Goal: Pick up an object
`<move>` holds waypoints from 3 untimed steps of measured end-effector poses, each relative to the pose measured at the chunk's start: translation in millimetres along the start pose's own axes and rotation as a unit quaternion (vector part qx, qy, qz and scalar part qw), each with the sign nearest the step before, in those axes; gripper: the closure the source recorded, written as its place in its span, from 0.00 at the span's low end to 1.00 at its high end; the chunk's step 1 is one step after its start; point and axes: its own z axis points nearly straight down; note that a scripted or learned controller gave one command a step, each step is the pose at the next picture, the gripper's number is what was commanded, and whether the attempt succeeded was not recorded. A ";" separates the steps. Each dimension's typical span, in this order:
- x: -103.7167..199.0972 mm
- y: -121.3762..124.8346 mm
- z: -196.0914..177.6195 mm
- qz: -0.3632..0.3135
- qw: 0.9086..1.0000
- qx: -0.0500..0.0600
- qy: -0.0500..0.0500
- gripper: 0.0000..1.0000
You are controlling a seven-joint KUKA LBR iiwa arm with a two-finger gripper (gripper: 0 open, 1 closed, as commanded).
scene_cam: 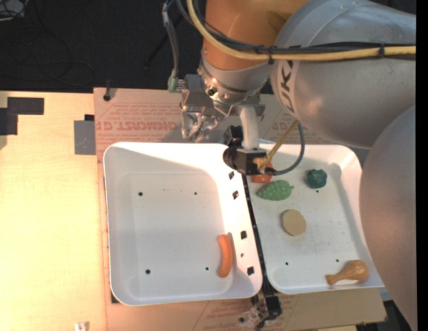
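Sausage (226, 255), orange and lying nearly upright in the frame, sits at the lower right of the left bin (159, 240), just beside that bin's right wall and with nothing else near it. Any piece would satisfy the task, but I judge this one the cleanest choice because it lies alone on bare white floor.

The gripper (199, 124) hangs above the upper rim of the left bin, well apart from the sausage. Whether it is released or clenched cannot be told from this slant, and nothing is seen held in it.

To do the step well, the arm (338, 47) should travel toward the lower right of the bin, centre over the sausage's middle, and set the grip across its narrow width. The wall beside it is the risk: a descent drifting right could catch the rim, so favour the open left side.

The right bin (324, 240) holds a red piece (261, 178) at its upper left, a green bunch (275, 189) just below it, a dark green piece (316, 178), a tan disc (293, 223) and a drumstick (347, 273) at the lower right. The red piece and the bunch touch or nearly so, which makes them harder picks.
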 end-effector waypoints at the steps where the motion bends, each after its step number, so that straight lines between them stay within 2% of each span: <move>1: 40.6 18.9 13.4 -0.001 1.000 0.001 0.000 1.00; 2: 40.3 17.6 3.0 -0.003 1.000 0.002 -0.001 1.00; 3: 16.8 -26.3 88.5 0.001 1.000 0.006 -0.002 1.00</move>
